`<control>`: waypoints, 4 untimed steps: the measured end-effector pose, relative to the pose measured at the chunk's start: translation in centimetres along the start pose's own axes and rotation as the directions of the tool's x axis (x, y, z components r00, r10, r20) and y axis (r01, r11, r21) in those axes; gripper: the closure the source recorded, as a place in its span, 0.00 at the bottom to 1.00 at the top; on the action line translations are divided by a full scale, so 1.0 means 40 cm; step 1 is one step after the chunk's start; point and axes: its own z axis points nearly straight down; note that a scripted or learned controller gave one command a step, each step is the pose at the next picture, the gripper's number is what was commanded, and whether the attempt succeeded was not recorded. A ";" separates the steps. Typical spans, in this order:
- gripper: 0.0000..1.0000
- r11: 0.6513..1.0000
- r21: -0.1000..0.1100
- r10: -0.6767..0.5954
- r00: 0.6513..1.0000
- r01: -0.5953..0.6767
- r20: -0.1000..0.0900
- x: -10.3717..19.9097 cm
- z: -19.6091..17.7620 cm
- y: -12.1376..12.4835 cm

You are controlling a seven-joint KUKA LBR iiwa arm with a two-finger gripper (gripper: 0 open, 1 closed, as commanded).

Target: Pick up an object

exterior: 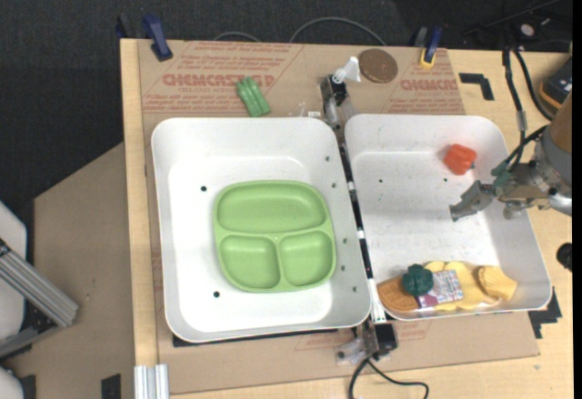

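Counter: tan wood, carrying a printed cardboard sheet and 2 shallow white bins side by side.
Cardboard sheet: brown with red lettering, flat under both bins, clamped at the far edge by 2 blue clips.
Left bin: white, rounded corners, touching the right bin along its right wall.
Right bin: white, with small dark dots across its floor.
Green tray: light green, 3 compartments, lying flat in the middle of the left bin, 1 large section far and 2 smaller ones near.
Arm: grey, reaching in from the right over the right bin's right wall.
Tool: over the right half of the right bin, just near of the orange object; cannot tell whether open or closed; nothing seen between the fingers.
Yellow-tan items: clustered in the near corner of the right bin, with a dark green piece and a pink patterned packet on top.
Orange object: small, lying alone in the far right part of the right bin, apart from the cluster.
Brown disc: on the cardboard, far of the right bin.
Green piece: on the cardboard, far of the left bin.
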 end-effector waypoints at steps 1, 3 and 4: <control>0.00 1.000 -0.007 -0.002 1.000 0.002 0.004 -0.112 0.156 0.228; 0.00 1.000 -0.004 -0.006 1.000 0.006 0.000 0.064 0.341 0.438; 1.00 1.000 -0.006 -0.002 1.000 0.002 0.003 0.055 0.313 0.438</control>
